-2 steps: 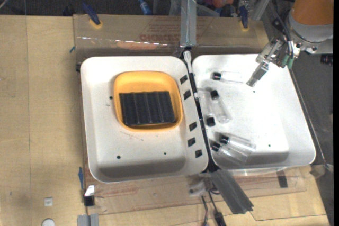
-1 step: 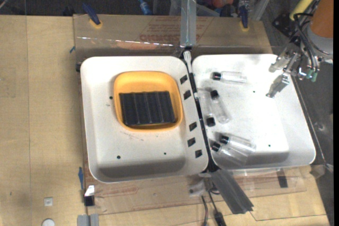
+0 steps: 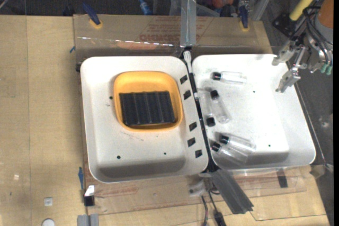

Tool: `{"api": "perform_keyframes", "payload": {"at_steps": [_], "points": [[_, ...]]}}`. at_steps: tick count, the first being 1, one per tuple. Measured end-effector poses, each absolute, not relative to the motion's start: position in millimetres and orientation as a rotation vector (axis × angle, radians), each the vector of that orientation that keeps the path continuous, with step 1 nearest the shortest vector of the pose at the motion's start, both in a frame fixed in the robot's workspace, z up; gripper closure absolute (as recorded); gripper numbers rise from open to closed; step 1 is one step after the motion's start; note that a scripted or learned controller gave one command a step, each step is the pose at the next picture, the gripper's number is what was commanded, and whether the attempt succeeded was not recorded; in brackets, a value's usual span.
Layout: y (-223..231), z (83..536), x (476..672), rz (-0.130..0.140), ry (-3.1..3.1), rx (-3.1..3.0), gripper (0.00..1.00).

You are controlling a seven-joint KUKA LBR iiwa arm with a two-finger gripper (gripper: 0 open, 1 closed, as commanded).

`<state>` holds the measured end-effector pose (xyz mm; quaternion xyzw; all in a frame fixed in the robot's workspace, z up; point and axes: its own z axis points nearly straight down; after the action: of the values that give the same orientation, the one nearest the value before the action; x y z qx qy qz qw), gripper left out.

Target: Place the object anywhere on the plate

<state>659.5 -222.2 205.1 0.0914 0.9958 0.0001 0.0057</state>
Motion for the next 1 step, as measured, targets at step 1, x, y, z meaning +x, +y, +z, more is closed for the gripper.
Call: {"api": "perform_keyframes", "payload": {"at_steps": [1], "points": [[-207.5, 216.3, 659.8, 0.0, 3.122, -0.21, 0.0]]}}
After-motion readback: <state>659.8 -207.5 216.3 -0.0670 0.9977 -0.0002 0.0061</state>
